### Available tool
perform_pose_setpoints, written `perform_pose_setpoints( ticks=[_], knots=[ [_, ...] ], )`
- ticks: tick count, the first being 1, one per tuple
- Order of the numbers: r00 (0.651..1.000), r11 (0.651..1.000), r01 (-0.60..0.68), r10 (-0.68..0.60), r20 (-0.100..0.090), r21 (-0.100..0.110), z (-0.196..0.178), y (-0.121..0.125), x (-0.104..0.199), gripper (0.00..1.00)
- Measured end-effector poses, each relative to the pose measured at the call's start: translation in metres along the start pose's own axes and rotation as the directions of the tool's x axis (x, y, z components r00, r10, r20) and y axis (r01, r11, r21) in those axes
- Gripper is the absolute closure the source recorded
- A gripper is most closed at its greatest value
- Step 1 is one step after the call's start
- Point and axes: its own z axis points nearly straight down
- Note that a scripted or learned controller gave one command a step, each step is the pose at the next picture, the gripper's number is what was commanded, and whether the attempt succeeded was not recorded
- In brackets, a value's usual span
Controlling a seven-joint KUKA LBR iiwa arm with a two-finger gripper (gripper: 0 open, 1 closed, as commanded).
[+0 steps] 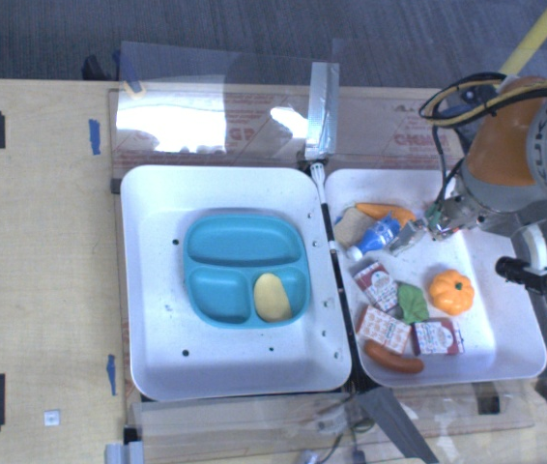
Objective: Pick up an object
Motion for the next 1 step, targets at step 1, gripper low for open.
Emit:
perform_pose_setpoints(
  ticks=[1],
  knots=[
    [0.999,0.999,0.033,-0.033,0.001,0.005,0.0036,0.0548,0.0032,0.0]
  ],
)
